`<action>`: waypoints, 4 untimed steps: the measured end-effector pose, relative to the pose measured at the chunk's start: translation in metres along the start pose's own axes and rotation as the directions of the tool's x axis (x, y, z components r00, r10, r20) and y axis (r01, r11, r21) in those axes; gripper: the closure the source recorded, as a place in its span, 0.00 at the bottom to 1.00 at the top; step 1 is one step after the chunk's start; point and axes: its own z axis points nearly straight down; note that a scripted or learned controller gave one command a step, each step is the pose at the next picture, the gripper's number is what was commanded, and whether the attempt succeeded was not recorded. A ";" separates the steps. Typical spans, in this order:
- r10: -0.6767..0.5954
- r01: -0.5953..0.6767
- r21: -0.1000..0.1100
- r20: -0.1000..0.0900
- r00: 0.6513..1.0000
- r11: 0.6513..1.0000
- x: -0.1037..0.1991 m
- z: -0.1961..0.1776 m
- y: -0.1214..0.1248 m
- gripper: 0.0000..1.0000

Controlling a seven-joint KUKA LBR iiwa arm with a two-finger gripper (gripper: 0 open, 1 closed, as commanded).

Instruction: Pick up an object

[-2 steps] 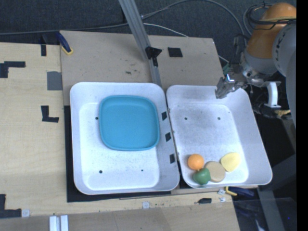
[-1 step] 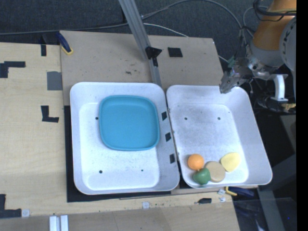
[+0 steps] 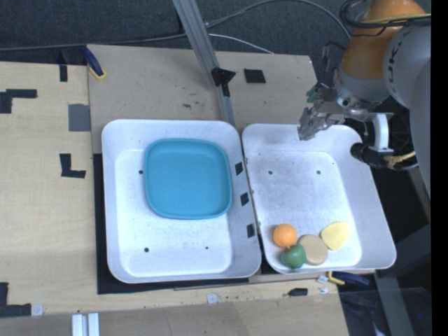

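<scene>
Orange ball [image 3: 284,235], green ball [image 3: 293,257], tan piece [image 3: 314,250], yellow piece [image 3: 335,234]: clustered, right bin's [image 3: 364,187] near corner. Blue plate [image 3: 187,178]: left bin [image 3: 126,208]. My jaws: over right bin's far edge, grip state unreadable.

Four small objects sit bunched together in the lower right of the frame, in the near corner of the right bin [image 3: 364,187]. The orange ball [image 3: 284,234] is leftmost, with the green ball [image 3: 293,257] just below it and touching. A round tan piece [image 3: 314,250] is pressed against the green ball's right side. The pale yellow piece [image 3: 336,234], somewhat lumpy, lies up and right of the tan one, touching it.
</scene>
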 end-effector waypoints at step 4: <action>0.000 0.000 -0.001 0.000 1.000 1.000 0.196 -0.004 -0.037 1.00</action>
